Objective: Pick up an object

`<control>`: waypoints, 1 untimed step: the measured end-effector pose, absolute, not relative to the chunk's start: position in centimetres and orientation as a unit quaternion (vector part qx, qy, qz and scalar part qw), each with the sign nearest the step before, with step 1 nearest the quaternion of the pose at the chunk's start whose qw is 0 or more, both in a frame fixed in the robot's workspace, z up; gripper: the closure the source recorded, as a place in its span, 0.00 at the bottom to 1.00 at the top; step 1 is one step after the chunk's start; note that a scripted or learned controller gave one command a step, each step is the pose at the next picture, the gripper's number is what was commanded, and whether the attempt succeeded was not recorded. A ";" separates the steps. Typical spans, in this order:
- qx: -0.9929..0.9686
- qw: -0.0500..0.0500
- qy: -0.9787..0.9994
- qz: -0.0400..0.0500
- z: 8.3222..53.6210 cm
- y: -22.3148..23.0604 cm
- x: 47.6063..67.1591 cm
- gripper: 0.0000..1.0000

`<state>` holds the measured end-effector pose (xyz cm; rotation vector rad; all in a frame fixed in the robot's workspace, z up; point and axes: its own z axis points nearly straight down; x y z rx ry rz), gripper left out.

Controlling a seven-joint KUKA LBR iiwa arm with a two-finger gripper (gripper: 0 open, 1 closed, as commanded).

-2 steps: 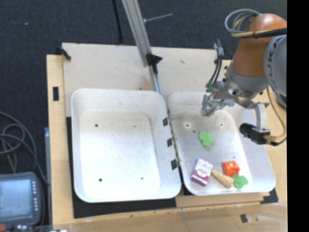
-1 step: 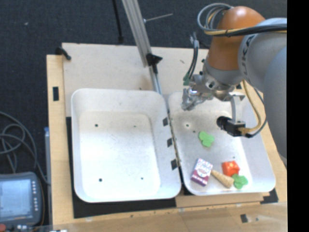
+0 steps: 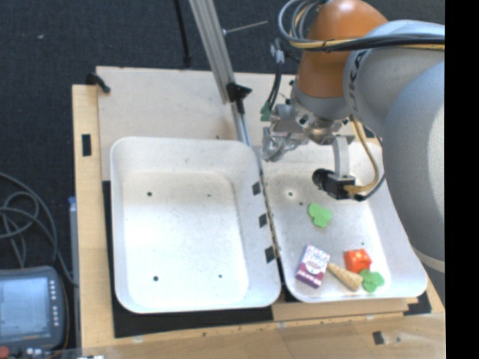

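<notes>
At the far left you see a small grey screen (image 3: 28, 305) on the dark floor, with loose cables (image 3: 22, 208) curling above it. Next comes the wooden bench (image 3: 90, 200), and on it the left bin (image 3: 123, 163), a shallow white tray with a speckled floor and a few dark dots.

A slanted metal rail (image 3: 213, 43) comes down from the top of the view and ends near the far corner where the two trays meet. Just right of that spot hangs your gripper (image 3: 273, 146), over the far left corner of the right bin (image 3: 397, 230), close to the wall it shares with the other tray. Nothing shows between its fingers, and you cannot tell from this angle whether they stand wide or narrow. Above it sits the orange band (image 3: 337, 28) of the wrist, and the big grey arm (image 3: 408, 88) fills the right side, with a black fitting (image 3: 333, 182) hanging below the wrist.

The things to pick all lie in the right tray, well apart from the gripper. A green piece (image 3: 320, 215) lies alone near the middle. Toward the near edge a purple and white box (image 3: 313, 265) lies beside a tan cone (image 3: 344, 275); right of them a red block (image 3: 358, 259) sits just above a second green piece (image 3: 373, 280).
</notes>
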<state>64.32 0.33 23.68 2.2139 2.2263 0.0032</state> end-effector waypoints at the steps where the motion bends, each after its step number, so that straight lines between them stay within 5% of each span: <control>1: 0.704 0.001 0.710 0.002 24.9 5.6 66.7 1.00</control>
